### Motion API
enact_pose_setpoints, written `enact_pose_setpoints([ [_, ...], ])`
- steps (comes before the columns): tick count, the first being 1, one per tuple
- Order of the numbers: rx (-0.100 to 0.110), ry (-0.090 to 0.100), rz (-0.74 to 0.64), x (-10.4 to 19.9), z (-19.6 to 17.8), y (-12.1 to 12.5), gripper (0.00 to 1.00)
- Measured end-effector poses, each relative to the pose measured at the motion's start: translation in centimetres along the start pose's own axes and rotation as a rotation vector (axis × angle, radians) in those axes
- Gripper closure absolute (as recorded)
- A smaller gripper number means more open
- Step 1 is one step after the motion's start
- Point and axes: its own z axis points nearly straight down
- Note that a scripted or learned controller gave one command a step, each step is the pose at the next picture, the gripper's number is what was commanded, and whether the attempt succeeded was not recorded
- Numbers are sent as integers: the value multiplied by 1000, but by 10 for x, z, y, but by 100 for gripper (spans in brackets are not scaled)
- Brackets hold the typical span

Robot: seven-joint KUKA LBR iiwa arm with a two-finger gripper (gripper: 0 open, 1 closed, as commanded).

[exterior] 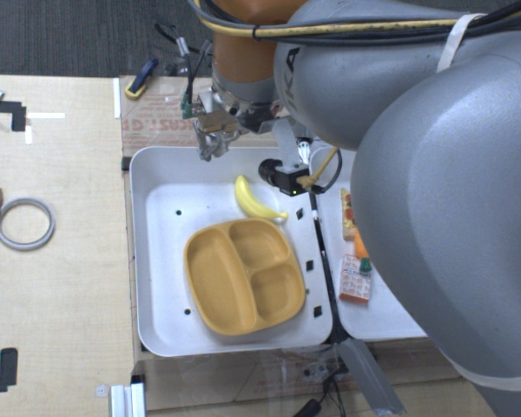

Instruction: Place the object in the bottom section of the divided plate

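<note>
A tan divided plate [243, 276] lies in the left white bin [156, 259], with one long section on its left and two smaller ones on its right. A yellow banana [253, 201] rests on the bin floor just beyond the plate's far rim, touching it. My gripper [210, 142] hangs over the bin's far wall, up and left of the banana, and nothing shows between its fingers. The big grey arm fills the upper right and hides much of the right bin.
The right bin [373, 320] holds a small red-and-white carton [356, 281] and an orange item [359, 247]. A roll of tape [23, 223] lies on the bench at left. A blue-handled tool [142, 76] sits beyond the bins.
</note>
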Motion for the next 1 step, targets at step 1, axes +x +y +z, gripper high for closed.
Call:
enact_pose_setpoints([
  [1, 4, 5, 31, -11, 4, -12, 100],
])
